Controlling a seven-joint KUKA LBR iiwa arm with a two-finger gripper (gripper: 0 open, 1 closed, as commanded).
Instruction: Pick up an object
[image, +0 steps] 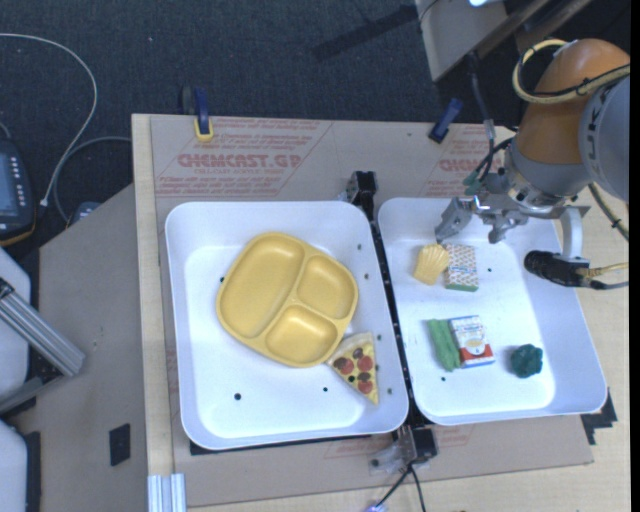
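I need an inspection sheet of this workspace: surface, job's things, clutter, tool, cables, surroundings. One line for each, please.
Surface: brown board bearing left bin and right bin, side by side.
Job's things: right bin holds yellow ridged piece, speckled packet, green stick, small carton, dark green lump. Left bin holds yellow divided plate, pizza slice toy.
Clutter: nothing seen.
Tool: tool above right bin's far end, near the packet, holding nothing.
Cables: white cable on the floor, far left.
Surroundings: dark floor; yellow clamp on board edge.
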